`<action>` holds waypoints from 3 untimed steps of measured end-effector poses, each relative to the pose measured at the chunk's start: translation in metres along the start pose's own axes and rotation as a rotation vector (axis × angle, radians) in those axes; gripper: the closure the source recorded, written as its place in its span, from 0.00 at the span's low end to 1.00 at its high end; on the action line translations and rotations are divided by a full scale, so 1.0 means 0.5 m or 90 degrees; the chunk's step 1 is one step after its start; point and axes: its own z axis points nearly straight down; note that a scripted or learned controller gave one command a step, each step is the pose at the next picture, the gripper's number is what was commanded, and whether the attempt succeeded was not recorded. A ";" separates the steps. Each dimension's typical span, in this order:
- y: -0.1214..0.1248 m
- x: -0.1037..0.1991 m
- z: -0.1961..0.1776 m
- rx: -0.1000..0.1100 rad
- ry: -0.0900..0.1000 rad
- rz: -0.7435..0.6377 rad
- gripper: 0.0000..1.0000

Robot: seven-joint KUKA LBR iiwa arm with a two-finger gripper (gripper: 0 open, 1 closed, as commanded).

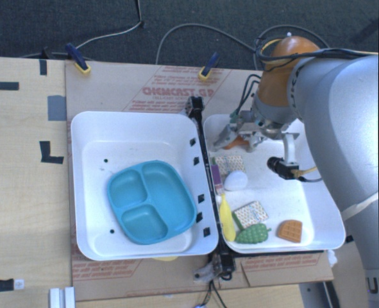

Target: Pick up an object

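The hand (237,136) hangs low over the far left corner of the right bin (317,226), just beside the divider (201,153) where the two bins meet; whether it is apart or together I cannot tell, since the metal parts blur into one another there. Nothing can be seen clamped in it. The likely pickings lie nearer in the same bin: a patterned cloth-like piece (230,164) just below the hand, a pale round object (235,180) touching its near edge, then a yellow banana-like piece (226,218) along the left wall, a checkered packet (250,212), a green bumpy piece (252,234) and an orange waffle-like piece (290,230) near the front. The left bin (86,172) carries a blue divided plate (151,201), well apart from the hand. The chief risk, as I judge it, is the corner: a descent this close to the wall and divider could land a finger on the rim rather than inside, or pin the flat patterned piece without getting under it. The round object could roll off if nudged from one side. The things along the left wall are crowded, touching or nearly so, and a grasp there might catch two or push one against the wall. A black fitting (280,167) juts from the arm over the bin's middle. The open room is the bare white floor in the right half of the right bin.
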 end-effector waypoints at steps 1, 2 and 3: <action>0.000 0.002 0.000 0.000 -0.002 0.001 0.00; 0.000 0.001 0.000 0.000 -0.001 0.000 0.00; 0.000 -0.009 0.000 0.001 0.003 -0.001 0.00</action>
